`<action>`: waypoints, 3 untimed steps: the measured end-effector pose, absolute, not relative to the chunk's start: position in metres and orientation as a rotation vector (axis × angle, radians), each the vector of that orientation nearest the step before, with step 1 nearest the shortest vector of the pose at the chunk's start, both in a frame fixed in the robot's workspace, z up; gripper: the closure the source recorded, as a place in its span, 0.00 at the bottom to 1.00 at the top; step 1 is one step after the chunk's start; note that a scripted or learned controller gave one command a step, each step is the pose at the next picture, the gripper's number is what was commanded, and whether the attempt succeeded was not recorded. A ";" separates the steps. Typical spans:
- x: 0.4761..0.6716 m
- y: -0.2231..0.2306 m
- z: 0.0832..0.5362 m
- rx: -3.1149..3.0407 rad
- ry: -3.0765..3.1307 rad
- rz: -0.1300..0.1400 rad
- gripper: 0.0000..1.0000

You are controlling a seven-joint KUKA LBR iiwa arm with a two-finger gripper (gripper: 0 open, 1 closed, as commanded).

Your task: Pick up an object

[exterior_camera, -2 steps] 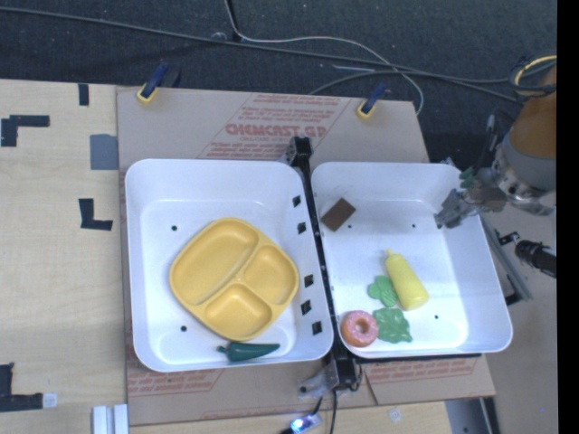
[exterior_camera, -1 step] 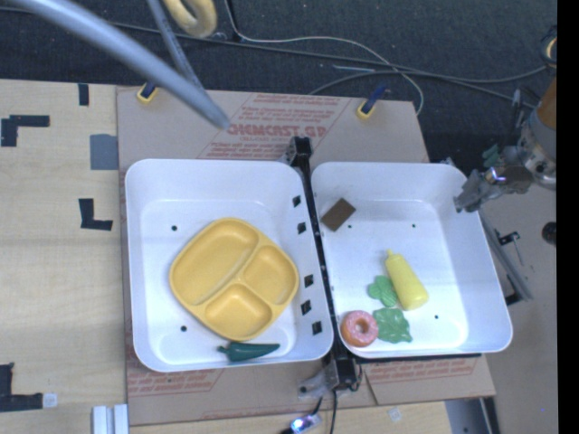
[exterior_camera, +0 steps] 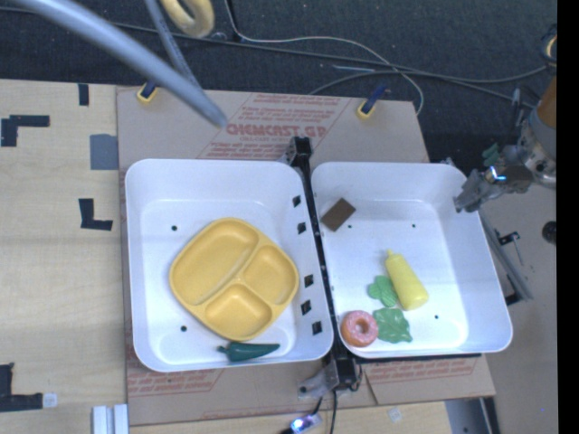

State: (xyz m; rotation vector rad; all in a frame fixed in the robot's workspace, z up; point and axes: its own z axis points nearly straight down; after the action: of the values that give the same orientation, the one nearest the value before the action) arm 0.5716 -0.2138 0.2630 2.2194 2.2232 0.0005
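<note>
The task names no particular object; the right bin (exterior_camera: 457,269) holds 4 candidates. The most graspable is judged to be the yellow bottle (exterior_camera: 406,279), lying flat near the bin's centre. Its long axis runs from upper left to lower right in the camera view, with the narrow cap end pointing to the upper left, toward the far wall, and the broad base pointing to the lower right.

A green leafy piece (exterior_camera: 384,290) touches the bottle's left side. A second green piece (exterior_camera: 393,325) lies just below it, beside a pink doughnut (exterior_camera: 359,329) near the front left corner. A brown block (exterior_camera: 338,213) lies well apart, near the far left corner.

The left bin (exterior_camera: 149,242) holds a yellow divided plate (exterior_camera: 233,278) and a dark green pepper (exterior_camera: 247,352) at the front wall.

The gripper (exterior_camera: 472,193) sits at the right bin's far right rim, outside the object group. Whether it is parted or closed cannot be told from this view.

Procedure for the approach step:
1. Move the gripper left and forward until it is above the bottle's middle.
2. Rotate the wrist so the closing direction crosses the long axis.
3. Descend on the right-hand side clear of the green leafy piece, which could otherwise be caught in the grasp.
</note>
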 end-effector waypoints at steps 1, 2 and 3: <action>0.571 -0.166 0.266 2.216 2.228 0.001 1.00; 0.573 -0.119 0.267 2.216 2.229 0.000 1.00; 0.574 -0.064 0.251 2.217 2.230 -0.002 1.00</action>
State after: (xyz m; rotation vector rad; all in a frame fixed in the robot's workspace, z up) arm 0.5737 -0.0637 0.2508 2.2167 2.2301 -0.0021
